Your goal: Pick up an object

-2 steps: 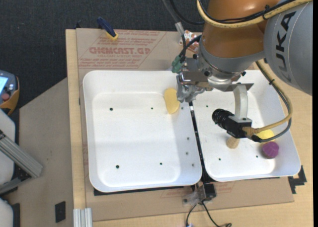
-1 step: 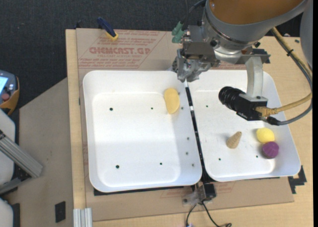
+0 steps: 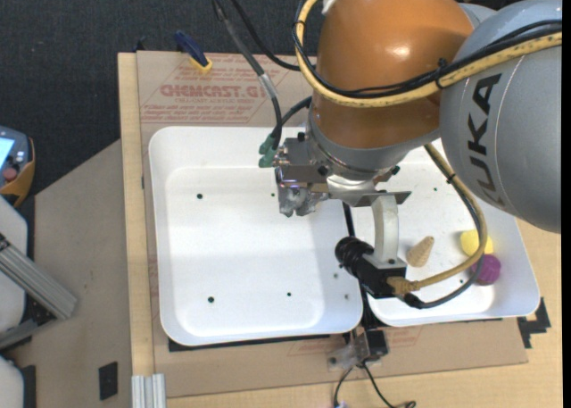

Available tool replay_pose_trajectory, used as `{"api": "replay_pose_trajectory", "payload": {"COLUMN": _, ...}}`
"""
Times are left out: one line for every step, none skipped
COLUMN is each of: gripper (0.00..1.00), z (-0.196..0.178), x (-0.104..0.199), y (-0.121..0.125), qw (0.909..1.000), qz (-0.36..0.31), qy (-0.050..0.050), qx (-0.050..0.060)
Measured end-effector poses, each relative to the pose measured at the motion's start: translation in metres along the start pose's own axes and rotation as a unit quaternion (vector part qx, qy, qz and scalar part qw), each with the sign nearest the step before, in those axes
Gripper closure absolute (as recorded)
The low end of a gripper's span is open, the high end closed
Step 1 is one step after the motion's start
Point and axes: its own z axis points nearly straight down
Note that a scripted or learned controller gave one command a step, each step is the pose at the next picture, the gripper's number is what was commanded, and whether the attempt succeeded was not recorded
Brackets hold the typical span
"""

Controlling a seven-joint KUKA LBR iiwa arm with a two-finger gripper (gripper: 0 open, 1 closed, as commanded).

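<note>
My gripper [image 3: 295,198] hangs over the right part of the left white bin [image 3: 183,245], close to the wall shared with the right bin [image 3: 513,295]. The big orange wrist covers most of it from above. In the right bin lie a tan cone-shaped piece [image 3: 420,252], a yellow object [image 3: 469,240] and a purple ball [image 3: 487,269], all to the right of the gripper. Nothing is seen held under the gripper.
Both bins rest on a brown cardboard sheet [image 3: 205,94] with a blue clamp [image 3: 193,49] at its far edge. The arm's grey body [image 3: 513,120] hides the back of the right bin. Dark floor surrounds the bench.
</note>
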Motion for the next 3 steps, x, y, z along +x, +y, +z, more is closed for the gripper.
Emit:
{"api": "replay_pose_trajectory", "payload": {"gripper": 1.0, "z": -0.085, "x": -0.077, "y": 0.002, "qw": 0.9999, "qz": 0.006, "qy": 0.002, "qx": -0.011}}
{"api": "replay_pose_trajectory", "payload": {"gripper": 1.0, "z": -0.019, "x": -0.021, "y": 0.027, "qw": 1.0, "qz": -0.001, "qy": 0.001, "qx": -0.002}}
{"api": "replay_pose_trajectory", "payload": {"gripper": 1.0, "z": -0.007, "x": -0.124, "y": 0.001, "qw": 1.0, "qz": 0.007, "qy": 0.0, "qx": -0.003}}
